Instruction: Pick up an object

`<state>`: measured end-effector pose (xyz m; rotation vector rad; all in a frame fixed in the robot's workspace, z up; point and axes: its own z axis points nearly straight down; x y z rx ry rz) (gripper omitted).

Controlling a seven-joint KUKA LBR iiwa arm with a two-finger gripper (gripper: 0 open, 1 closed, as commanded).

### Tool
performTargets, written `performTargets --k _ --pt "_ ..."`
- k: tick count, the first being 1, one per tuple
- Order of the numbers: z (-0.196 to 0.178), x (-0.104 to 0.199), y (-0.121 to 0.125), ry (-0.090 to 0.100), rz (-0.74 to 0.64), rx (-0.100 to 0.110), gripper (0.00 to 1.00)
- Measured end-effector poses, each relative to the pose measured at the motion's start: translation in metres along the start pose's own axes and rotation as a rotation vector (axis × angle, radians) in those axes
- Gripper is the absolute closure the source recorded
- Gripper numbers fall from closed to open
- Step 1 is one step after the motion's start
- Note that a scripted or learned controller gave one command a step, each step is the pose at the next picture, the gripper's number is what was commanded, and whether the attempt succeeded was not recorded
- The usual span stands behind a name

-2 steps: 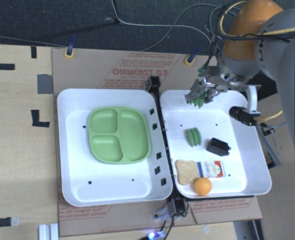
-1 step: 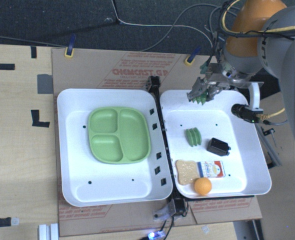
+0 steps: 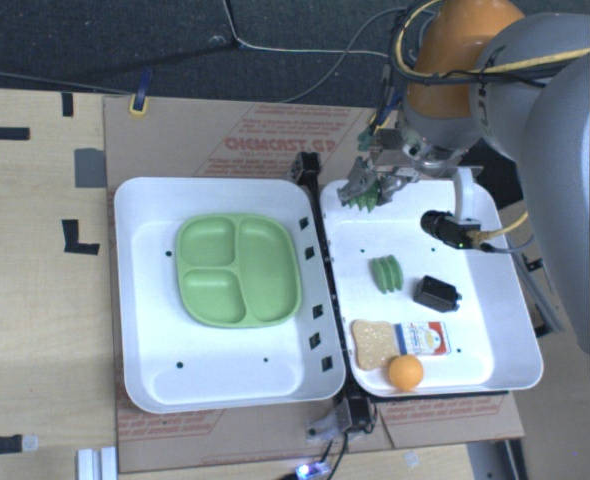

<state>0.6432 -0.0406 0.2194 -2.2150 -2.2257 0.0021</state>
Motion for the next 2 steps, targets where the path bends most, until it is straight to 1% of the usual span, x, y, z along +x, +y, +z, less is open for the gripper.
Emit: performTargets --k 1,2 --pt "-0.011 0.058 0.006 0.002 -0.002 -0.001 1.0" --pt "-0.017 0.11 0.012 0.002 -0.002 -0.001 1.0"
